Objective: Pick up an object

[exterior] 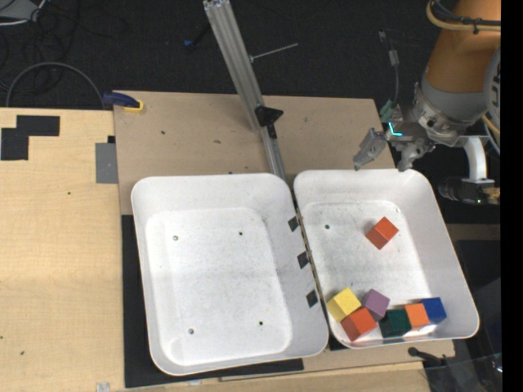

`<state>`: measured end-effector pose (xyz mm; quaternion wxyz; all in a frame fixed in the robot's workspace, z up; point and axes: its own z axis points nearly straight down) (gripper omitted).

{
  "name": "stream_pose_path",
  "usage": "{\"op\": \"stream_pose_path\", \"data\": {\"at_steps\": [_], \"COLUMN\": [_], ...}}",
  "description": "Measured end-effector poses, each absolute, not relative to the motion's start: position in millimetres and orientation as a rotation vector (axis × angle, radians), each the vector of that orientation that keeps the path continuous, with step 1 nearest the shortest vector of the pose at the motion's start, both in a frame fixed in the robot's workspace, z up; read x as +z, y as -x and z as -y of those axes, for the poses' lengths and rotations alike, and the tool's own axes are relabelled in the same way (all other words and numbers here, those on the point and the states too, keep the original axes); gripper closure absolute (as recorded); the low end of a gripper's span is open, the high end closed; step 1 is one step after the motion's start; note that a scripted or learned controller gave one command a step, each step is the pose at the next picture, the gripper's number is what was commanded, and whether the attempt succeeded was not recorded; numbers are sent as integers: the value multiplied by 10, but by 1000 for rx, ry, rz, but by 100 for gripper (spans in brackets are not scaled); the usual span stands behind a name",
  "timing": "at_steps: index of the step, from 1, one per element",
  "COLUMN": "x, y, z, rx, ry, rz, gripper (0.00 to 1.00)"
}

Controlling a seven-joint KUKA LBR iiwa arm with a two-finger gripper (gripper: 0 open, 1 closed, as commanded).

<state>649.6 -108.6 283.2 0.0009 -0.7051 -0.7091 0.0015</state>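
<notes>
Arm [458, 55]: reaching in from the right, its orange band showing above the grey wrist, hanging over the desk just beyond the far rim of the right bin.
End effector [382, 155]: hovering above the far edge of the right bin, its two fingers standing spread apart and released, with nothing sitting between them.
Right bin [458, 260]: lying beside the left bin and carrying all the blocks.
Red-orange block [382, 233]: sitting alone near the middle of the right bin, tilted on a corner angle, well apart from the end effector and from the other blocks.
Block cluster: crowding the near edge of the right bin, with a yellow block [345, 302] and a purple block [376, 302] sitting just behind a red block [359, 323].
Cluster, right side: a green block [395, 323], an orange block [417, 314] and a blue block [434, 309] lining up side by side.
Left bin [155, 211]: resting to the left, touching the right bin along the middle.
Desk [196, 137]: carrying both bins, with a slanted metal rail [237, 64] rising from behind them.
</notes>
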Motion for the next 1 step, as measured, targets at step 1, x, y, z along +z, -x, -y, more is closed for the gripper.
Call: {"op": "stream_pose_path", "data": {"at_steps": [1], "x": [2458], "y": [-6498], "z": [825], "rx": [6], "ry": [2215], "rz": [2220], "gripper": [0]}}
